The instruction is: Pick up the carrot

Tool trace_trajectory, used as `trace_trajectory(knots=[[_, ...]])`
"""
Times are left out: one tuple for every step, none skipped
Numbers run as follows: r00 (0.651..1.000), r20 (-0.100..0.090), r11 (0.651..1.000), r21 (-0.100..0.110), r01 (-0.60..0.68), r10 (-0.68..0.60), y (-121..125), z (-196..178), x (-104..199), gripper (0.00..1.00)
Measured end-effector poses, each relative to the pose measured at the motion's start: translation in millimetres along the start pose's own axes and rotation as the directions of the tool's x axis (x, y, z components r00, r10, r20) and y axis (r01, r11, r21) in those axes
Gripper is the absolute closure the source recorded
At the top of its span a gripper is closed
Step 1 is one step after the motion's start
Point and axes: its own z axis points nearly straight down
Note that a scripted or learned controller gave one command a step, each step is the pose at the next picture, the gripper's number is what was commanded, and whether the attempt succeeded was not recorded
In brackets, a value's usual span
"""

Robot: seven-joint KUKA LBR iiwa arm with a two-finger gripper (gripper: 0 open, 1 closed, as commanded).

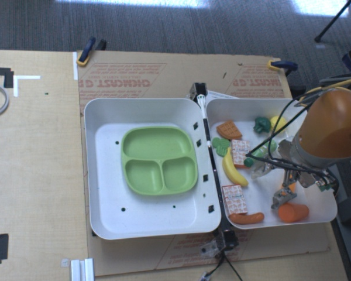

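The carrot [293,213] is a smooth, fat orange lump with a rounded end. It lies in the near right corner of the right bin [326,215], close to the bin's front edge. The end effector [284,196] hangs just above and to the left of it, with its grey tip right beside the carrot. I cannot tell if the tip touches it, and I cannot tell how the end effector is set — wires and metal bits hide it. Nothing shows as held.

The arm [333,124] comes in over the bin's right side. It has a shiny round orange part and a grey ring under it.

More toy food sits in the same bin. A curved yellow banana [233,169] lies near the left wall. A long red-brown sausage [246,218] lies along the front edge. Two flat little boxes [234,199] with red and white print lie near the banana. A bumpy green broccoli [261,123] and a flat orange wedge [229,129] sit toward the back.

The left bin [99,174] is white and shallow, with rounded corners. In it rests a smooth green tray [159,159] with three dips — one wide, two small.

Both bins stand on brown cardboard [128,78] with red print, on a pale wooden tabletop [32,174]. Blue and yellow clamps [88,50] grip the cardboard's back edge. Behind is grey carpet [181,28] with a patch of light.
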Motion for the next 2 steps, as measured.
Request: trace_trajectory(knots=[[0.993,0.001,0.993,0.002,0.118,-0.118,-51.1,-54.8,38.3,0.0],[0.971,-0.001,0.971,-0.002,0.238,-0.238,-18.8,0.2,24.4,0.0]])
